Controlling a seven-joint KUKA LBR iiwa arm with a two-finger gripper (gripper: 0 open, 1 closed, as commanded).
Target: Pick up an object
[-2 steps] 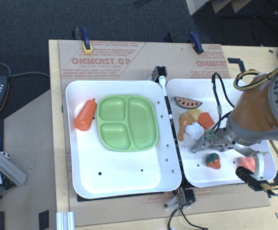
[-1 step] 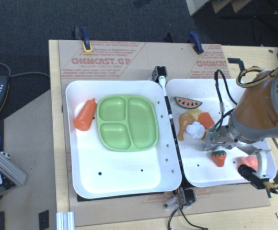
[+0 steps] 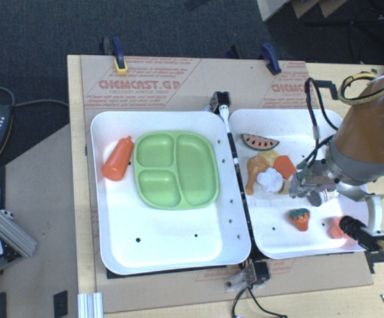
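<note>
Starting nearest the camera: a small orange piece (image 3: 336, 228) is lying at the near-right corner of the right bin (image 3: 278, 242), partly behind black cabling. A red berry with a green top (image 3: 300, 218) is sitting just beside it, toward the bin's middle.

The gripper (image 3: 309, 188) is hanging low over the right bin, just beyond the berry and right next to the central cluster. It is too blurred to tell whether it is closed or released, and nothing is visibly being held.

The cluster is sitting to the gripper's left: a white lump (image 3: 269, 181), an orange block (image 3: 285, 166) and a tan piece (image 3: 257, 169), all touching. A watermelon slice (image 3: 259, 141) is lying farther back, on its own.

The left bin (image 3: 165, 247) is holding a green plate (image 3: 177, 169) and an orange bottle (image 3: 117, 159), well apart from the arm.

Step, judging: the approach or descent is under way, with no grasp showing yet. The likely target is the white lump or the orange block. The next move is calling for one piece to be isolated from the tight cluster, then a closing and a straight lift.
</note>
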